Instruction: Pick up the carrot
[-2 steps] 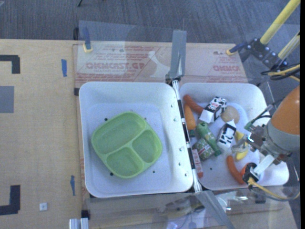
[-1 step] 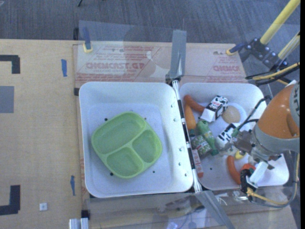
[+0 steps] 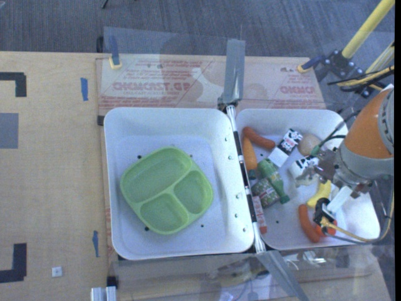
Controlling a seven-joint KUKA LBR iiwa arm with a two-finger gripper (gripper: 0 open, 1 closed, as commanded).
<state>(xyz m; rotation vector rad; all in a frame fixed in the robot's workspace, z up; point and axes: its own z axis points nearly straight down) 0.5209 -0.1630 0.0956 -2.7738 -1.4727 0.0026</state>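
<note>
The carrot (image 3: 249, 154) is a short orange piece lying along the left wall of the right bin (image 3: 285, 119), just below a red-orange sausage-like piece (image 3: 259, 137). My gripper (image 3: 311, 173) hangs low over the right half of that bin, beside a black-and-white patterned toy (image 3: 306, 164) and above a yellow banana (image 3: 322, 190). It is well to the right of the carrot, with a green bottle (image 3: 273, 180) lying between them. Nothing shows as held.
The left bin (image 3: 125, 127) holds a green divided plate (image 3: 166, 189). Also in the right bin are a second black-and-white toy (image 3: 289, 141), a beige round item (image 3: 308, 144), an orange-red sausage-like piece (image 3: 307, 224) and a thin dark-red item (image 3: 257, 209) by the left wall.
</note>
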